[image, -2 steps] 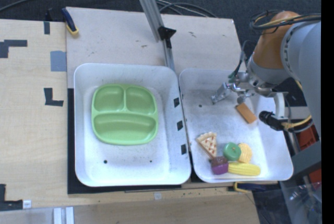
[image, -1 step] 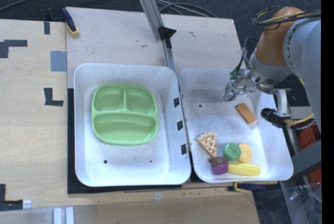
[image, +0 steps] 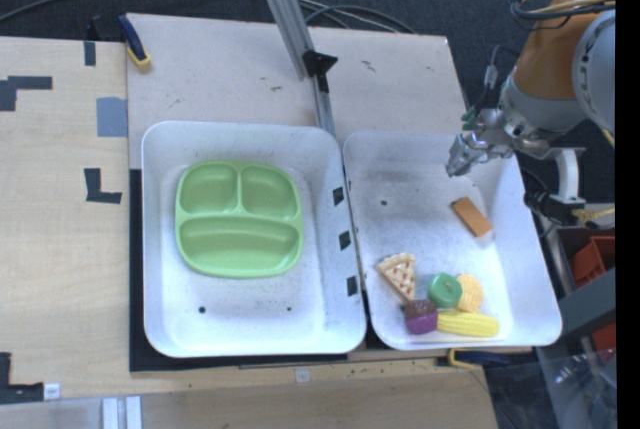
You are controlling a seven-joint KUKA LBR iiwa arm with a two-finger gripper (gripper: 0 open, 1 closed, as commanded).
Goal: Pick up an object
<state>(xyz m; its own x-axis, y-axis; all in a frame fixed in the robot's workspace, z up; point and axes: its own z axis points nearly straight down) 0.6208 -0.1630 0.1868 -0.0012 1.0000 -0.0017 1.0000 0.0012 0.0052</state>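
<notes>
The arm's hand [image: 462, 160] hangs over the right-hand shallow white bin [image: 395, 162], above and a touch left of the small orange block [image: 471, 217] — whether it is wide or narrow, I cannot tell. The block lies apart from the toy-food cluster [image: 440, 299] below it — probably the easiest target: centre over it, straddle its short sides, then descend.
</notes>
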